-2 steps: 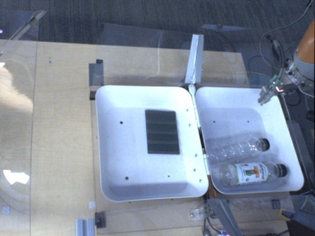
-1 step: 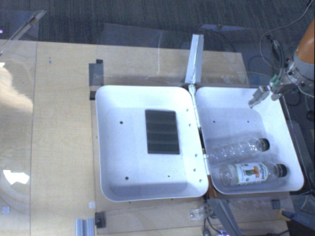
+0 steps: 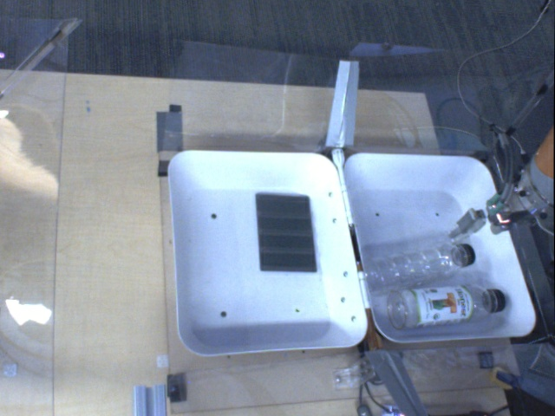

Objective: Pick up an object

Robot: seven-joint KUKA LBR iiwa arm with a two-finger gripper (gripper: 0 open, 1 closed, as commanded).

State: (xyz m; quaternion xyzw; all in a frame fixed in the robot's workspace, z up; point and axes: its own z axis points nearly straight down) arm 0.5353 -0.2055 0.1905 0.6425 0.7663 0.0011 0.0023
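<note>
Two bottles were lying on their sides in the right bin [image 3: 408, 176], both with dark caps pointing toward the bin's right wall. The labelled bottle [image 3: 442, 305] sat closest to the bin's front edge; it was clear plastic with a white label carrying some orange and green print, but the writing was way too small to read. Right behind it, nearly touching, lay the clear bottle [image 3: 416, 264], see-through and ribbed, no label I could make out. The gripper [image 3: 479, 220] hung over the right bin's right side, just above and behind the clear bottle's cap end, nothing visibly between its fingers. Couldn't tell how wide it was set, honestly. The left bin [image 3: 199, 258], next to the right bin, was smooth white plastic with a dark ridged rectangular pad [image 3: 285, 232] in its middle.
</note>
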